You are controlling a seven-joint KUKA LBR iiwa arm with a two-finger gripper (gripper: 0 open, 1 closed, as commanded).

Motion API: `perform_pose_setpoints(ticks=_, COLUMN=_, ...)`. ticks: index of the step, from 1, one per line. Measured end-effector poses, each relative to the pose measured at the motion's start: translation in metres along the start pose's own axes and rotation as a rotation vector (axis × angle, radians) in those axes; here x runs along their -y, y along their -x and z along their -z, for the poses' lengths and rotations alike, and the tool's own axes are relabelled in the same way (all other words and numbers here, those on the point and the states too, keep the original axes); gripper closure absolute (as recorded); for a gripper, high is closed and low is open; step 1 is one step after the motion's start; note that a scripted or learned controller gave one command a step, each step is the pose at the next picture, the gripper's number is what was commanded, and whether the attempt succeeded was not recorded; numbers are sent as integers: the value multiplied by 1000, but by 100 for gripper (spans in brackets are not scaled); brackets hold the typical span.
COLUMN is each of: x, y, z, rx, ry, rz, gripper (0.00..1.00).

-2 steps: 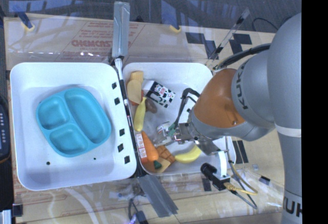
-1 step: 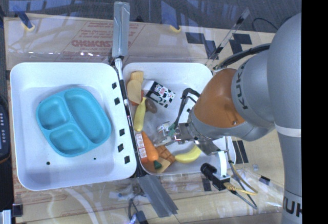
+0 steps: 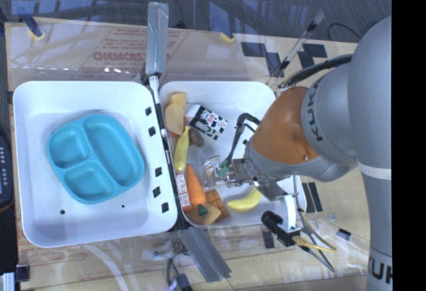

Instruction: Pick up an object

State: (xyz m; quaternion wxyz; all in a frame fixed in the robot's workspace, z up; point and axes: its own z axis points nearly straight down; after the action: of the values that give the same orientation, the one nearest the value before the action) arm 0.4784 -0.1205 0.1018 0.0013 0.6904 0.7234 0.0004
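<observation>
Banana: a yellow banana (image 3: 245,201) lies at the near edge of the right bin (image 3: 256,91), just beside the gripper and the nearest candidate to lift.
Carrot: an orange carrot (image 3: 194,188) lies lengthwise by the bin's left wall, with brownish blocks (image 3: 212,206) at its near end.
Gripper: the gripper (image 3: 225,173) hangs low over the middle of the right bin, above a small clear item (image 3: 211,168); whether it is spread or pinched I cannot tell, and nothing is seen held.
Arm: the grey arm (image 3: 346,116) with its orange band covers the bin's right half.
Yellow piece: a long yellow piece (image 3: 181,150) lies left of the gripper.
Printed box: a black-and-white box (image 3: 210,122) sits farther back, near pale slices (image 3: 176,113).
Left bin: the left bin (image 3: 26,150) holds a blue divided plate (image 3: 95,157), well apart from the gripper.
Advice: the pile is crowded, so I judge it best to descend squarely on one piece standing free of its neighbours, and confirm the hold before lifting.
</observation>
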Motion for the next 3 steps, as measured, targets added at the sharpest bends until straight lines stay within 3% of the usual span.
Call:
perform_pose_setpoints(ticks=1, x=-47, y=-52, z=92, rx=-3, ry=1, rz=-12, gripper=100)
perform_pose_setpoints(ticks=2, x=-51, y=-100, z=89, rx=-4, ry=-8, rz=254, gripper=100)
perform_pose_setpoints(ticks=3, x=-17, y=-118, z=88, rx=-3, ry=-10, rz=163, gripper=100)
